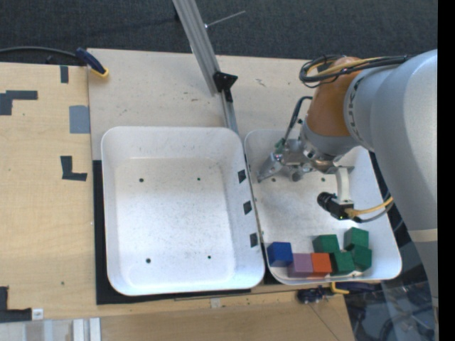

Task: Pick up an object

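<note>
Small blocks lie along the front edge of the right bin (370, 183): a blue cube (280, 253), a purple block (303, 263), an orange block (321, 263) and several green blocks (346, 251). My gripper (281, 174) hangs over the far left part of that bin, well behind the blocks and apart from them. Its fingers (266, 171) stand open with nothing between them, only bare bin floor below.
The left bin (114, 190) sits beside the right one, their walls touching in the middle. A slanted metal pole (202, 41) crosses the bench behind the bins. A black cable loops off the wrist (334, 204) over the right bin.
</note>
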Tool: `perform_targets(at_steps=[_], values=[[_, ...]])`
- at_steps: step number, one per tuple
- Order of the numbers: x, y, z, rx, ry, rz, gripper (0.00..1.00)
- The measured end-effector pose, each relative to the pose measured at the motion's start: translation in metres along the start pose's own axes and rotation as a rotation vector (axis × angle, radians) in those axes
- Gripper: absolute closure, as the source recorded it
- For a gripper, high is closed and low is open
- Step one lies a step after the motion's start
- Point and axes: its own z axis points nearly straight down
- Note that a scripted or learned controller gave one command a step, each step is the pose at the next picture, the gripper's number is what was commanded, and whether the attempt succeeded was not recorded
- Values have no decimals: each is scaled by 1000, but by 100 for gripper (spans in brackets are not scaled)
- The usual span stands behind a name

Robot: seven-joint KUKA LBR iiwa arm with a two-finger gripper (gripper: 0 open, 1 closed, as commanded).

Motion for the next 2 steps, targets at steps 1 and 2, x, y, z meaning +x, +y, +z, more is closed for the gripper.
perform_targets(at_steps=[1,2], values=[[1,2,-13,-5,1,-1,100],[-6,-5,-67,-11,0,1,100]])
